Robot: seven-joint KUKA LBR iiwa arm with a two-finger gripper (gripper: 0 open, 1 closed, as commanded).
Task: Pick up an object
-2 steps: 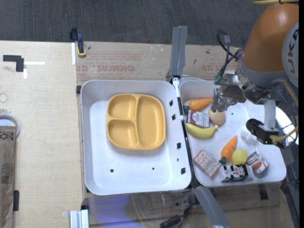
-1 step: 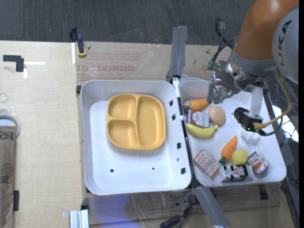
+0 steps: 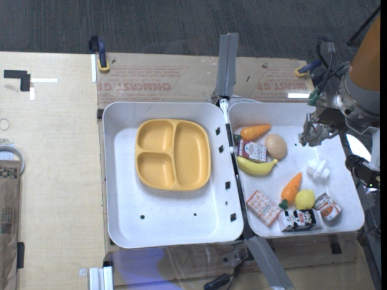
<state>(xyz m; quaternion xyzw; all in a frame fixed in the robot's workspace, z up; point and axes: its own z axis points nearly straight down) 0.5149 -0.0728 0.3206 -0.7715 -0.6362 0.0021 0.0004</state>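
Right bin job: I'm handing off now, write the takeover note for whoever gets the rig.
Tool: above the right bin's upper right part, nothing seen between its fingers; open or shut not readable.
Right bin holds: two carrots, banana, egg, lemon, small white piece and several small cartons.
Left bin: yellow divided plate.
Done: nothing lifted.
Left: lower, grasp one object, raise it. The white piece looks nearest.

You have open floor along the right bin [image 3: 357,162]'s far right corner; toys crowd its near edge.
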